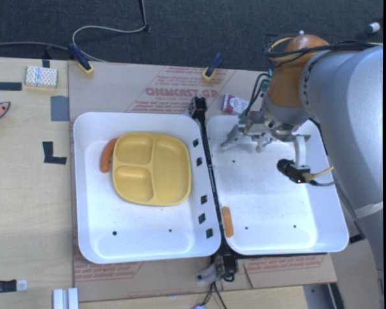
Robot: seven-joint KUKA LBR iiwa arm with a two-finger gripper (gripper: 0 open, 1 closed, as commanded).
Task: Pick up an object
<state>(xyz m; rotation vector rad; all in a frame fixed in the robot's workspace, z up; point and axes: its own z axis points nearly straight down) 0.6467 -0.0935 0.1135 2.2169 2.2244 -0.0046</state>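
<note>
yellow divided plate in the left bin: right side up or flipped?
Right side up. The yellow plate shows its three recessed compartments facing the camera, lying flat on the left bin floor, with an orange piece at its left edge.

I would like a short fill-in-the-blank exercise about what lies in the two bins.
1. The yellow divided plate lies in the ____ bin of the camera view.
2. The orange sausage touches the plate's ____ edge.
3. The small carrot-like piece lies in the right bin, near its ____ wall.
4. The gripper hangs above the ____ bin.

Missing words: left; left; left; right
</note>
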